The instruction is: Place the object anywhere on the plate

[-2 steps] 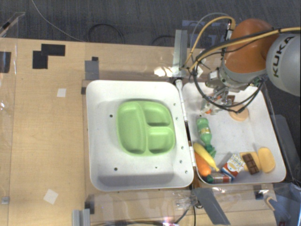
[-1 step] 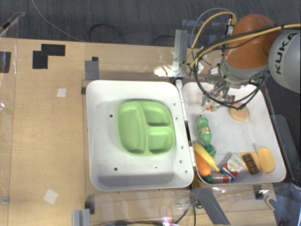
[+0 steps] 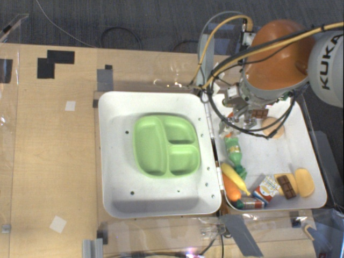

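Pale wooden bench (image 3: 48, 155) seen from above at a slant, with dark carpet along the top edge. Two shallow white bins sit side by side on it.

At the centre lies the left bin (image 3: 115, 198), which holds a light green plate (image 3: 165, 145) with three compartments. This plate is the landmark for everything else. Its compartments carry nothing.

To the right of the plate, touching the left bin's wall, is the right bin (image 3: 293, 155). Toy food is gathered along its near side. Closest to the plate's right edge are a green item (image 3: 234, 150), a yellow banana (image 3: 234, 177) and an orange carrot-like piece (image 3: 231, 190). Farther right of the plate lie a small red and white carton (image 3: 267, 187), a brown chocolate-like bar (image 3: 286, 185) and a yellow oval piece (image 3: 305, 182).

Above and to the right of the plate, the grey arm with its orange band (image 3: 274, 52) reaches over the far part of the right bin. The gripper (image 3: 243, 115) hangs below the band among looping cables, above the green item; whether it is released, clenched or grasping anything cannot be told. A pale flat item (image 3: 273, 123) lies just beside it, partly hidden.
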